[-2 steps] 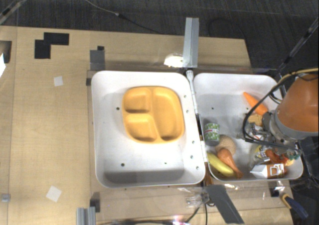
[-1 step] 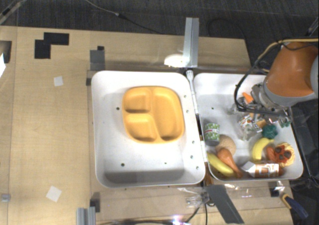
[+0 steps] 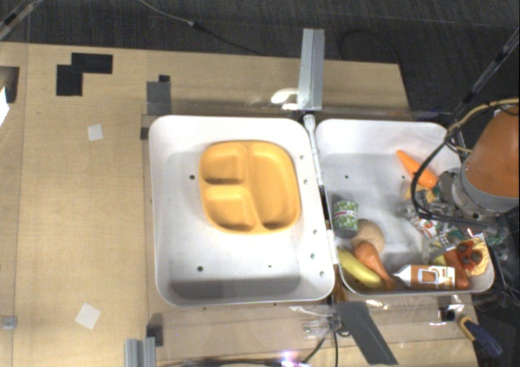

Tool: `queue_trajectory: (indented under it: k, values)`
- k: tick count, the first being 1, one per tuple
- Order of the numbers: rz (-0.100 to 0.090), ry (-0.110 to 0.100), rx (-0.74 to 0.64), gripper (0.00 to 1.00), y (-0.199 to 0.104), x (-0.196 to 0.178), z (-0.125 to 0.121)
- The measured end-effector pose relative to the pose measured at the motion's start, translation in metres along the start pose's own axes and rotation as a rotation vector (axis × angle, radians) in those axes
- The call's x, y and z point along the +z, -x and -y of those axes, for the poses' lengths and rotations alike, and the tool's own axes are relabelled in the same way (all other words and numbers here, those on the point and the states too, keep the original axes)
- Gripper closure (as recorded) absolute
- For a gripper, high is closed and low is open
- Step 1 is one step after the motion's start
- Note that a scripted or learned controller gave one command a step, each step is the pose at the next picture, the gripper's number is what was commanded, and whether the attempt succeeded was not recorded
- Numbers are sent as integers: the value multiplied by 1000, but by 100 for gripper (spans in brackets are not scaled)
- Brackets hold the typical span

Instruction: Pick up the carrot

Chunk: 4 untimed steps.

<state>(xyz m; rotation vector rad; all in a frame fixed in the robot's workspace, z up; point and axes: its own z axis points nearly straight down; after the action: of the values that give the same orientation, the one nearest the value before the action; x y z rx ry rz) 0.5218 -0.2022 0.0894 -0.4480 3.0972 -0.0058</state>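
Item under task: the small orange tapered carrot, apparently a plastic toy, lying flat in the upper right of the frame on the floor of the right-hand shallow white bin.

Handling, as judged: light, rigid, smooth-skinned and liable to slip or roll; not fragile. Best taken across the thicker middle of its body, squeezing across its width, not at the narrow tip.

Position relative to the arm: the carrot sits just up and left of the grey arm's orange band. Its lower right end runs under the black cables.

Gripper: hidden among cables and wrist hardware; whether it is apart or together cannot be told. Nothing is seen held.

A second orange tapered item lies lower centre-right beside a yellow banana; risk of confusion.
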Motion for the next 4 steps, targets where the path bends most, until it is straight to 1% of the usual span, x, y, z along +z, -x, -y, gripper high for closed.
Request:
queue_trajectory:
  k: [1, 2, 3, 4]
  values:
    - [3, 1, 69, 0, 79, 1, -13]
    - [2, 0, 70, 0, 29, 0, -22]
    - [5, -3, -37, 0, 1, -1, -20]
    - [2, -1, -110, 0, 51, 0, -39]
